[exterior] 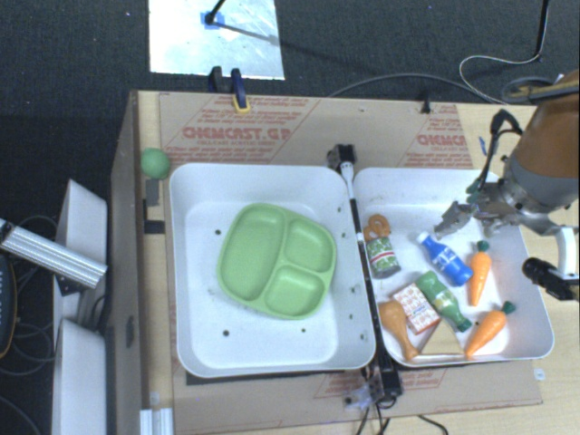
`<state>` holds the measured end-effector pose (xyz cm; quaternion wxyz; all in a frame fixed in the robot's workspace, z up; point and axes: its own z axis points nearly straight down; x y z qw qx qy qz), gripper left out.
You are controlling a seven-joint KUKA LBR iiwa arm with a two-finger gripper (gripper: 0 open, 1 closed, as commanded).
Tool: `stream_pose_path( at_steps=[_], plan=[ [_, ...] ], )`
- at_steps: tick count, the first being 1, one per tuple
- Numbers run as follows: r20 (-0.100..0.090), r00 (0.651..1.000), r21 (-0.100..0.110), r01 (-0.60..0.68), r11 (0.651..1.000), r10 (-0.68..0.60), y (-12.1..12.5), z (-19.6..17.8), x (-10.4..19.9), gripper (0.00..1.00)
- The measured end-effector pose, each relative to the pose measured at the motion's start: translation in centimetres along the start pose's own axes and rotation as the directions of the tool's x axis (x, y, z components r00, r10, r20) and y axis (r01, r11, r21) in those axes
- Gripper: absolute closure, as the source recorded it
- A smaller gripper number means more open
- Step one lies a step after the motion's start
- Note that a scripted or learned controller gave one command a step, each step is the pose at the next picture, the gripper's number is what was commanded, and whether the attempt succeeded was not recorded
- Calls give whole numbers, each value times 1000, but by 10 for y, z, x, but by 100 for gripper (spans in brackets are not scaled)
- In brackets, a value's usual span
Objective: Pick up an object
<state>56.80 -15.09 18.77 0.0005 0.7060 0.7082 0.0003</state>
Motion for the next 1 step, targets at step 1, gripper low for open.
stream_pose_path(
  at_steps=[1],
  plan=[
    [0,1000,0,1,1000,-1,30,104,9,0]
  ],
)
